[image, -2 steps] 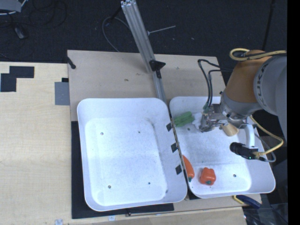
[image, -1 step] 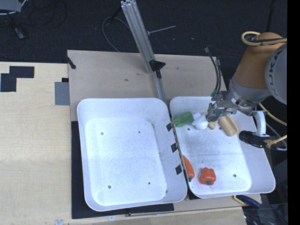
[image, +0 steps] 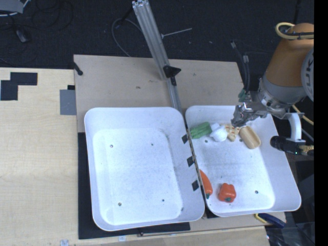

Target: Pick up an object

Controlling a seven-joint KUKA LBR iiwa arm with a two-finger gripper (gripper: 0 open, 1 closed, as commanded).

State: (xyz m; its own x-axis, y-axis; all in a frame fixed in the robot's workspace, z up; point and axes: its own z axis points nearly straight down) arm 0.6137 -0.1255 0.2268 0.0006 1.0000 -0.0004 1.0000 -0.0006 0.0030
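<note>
- Right now the arm (image: 287,65) leans in from the right side of the bench, its orange band up high and the grey wrist bent downward and to the left over the right bin (image: 277,188).
- At the end of it, the gripper (image: 239,118) hangs over the far part of that bin, pointed down at a small cluster of objects.
- Whether it is spread or closed I cannot tell from where the camera looks; the metal parts blur together and nothing is plainly clamped in it.
- Just below the gripper tip lies a small tan knobbly piece (image: 233,134), close enough that I cannot tell if they touch.
- Beside that, toward the right, a tan rounded block (image: 250,137) lies tilted on the bin floor.
- On the other side sits a white round object (image: 219,134), and touching or nearly touching it, a green object (image: 200,130) lies near the bin's left wall.
- Nearer the front of the same bin, well apart from the cluster, an orange-red pepper-like object (image: 227,192) rests on the floor.
- Another orange-red object (image: 205,183) lies against the left wall of that bin, partly hidden by the rim where the two bins meet.
- To the left, the left bin (image: 97,137) sits beside it, their rims overlapping along the middle.
- Behind the bins a slanted metal rail (image: 154,40) rises from the bench toward the dark floor.
</note>
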